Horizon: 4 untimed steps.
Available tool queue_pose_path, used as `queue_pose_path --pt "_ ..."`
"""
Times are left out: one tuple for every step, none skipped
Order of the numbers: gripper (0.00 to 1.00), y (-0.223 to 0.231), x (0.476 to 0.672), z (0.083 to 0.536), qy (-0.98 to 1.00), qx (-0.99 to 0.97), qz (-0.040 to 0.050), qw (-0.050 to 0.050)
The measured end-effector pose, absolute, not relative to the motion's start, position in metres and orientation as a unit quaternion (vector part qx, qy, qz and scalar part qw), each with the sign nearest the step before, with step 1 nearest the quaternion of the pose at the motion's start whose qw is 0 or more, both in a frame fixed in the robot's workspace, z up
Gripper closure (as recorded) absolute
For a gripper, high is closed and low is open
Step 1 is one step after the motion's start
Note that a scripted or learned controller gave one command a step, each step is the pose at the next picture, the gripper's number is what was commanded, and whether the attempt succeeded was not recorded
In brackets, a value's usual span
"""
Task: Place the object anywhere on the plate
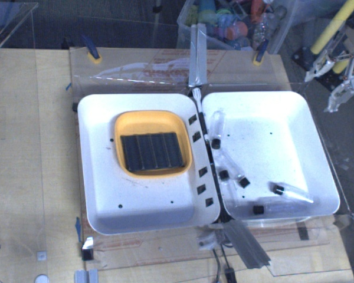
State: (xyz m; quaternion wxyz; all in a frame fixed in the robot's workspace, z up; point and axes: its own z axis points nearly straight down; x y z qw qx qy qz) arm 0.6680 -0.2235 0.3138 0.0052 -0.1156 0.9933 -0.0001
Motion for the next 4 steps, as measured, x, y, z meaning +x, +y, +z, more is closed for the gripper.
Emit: queue_pose_path --pt "1.00 -0.225 0.669 0.326 0.994 -0.112 -0.0003 0.011" --pt "1.00 -0.222 0.668 0.390 0.968 -0.253 -0.0011 0.006" --pt "1.00 -0.223 0.617 0.437 0.913 -0.407 -0.0006 0.004" --pt "1.00 -0.223 0.556 0.436 0.831 -0.557 0.0004 0.002"
